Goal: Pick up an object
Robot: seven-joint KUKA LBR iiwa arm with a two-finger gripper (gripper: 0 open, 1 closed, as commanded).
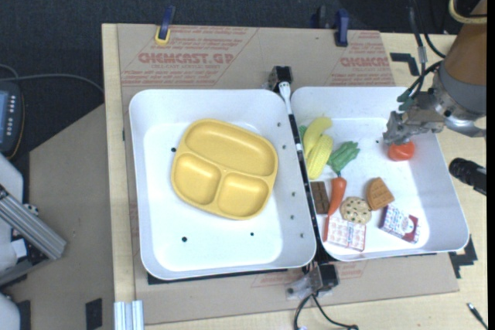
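My gripper [402,132] hangs over the back right part of the right bin [441,189], at the end of the grey arm with its orange band. A small red round object [401,152] sits directly under the gripper's tip, touching it or very close. Whether it is gripped is not visible. Other items in this bin are a banana [315,127], a corn cob [319,155], a green vegetable [344,154], a carrot [338,195], a cookie [355,209] and a brown bread piece [379,193].
A yellow divided plate [224,168] lies in the left bin [155,228]. A chocolate bar [320,198] and two printed packets [346,233] [400,224] lie at the right bin's front. A ridge with a black clip [280,76] separates the bins.
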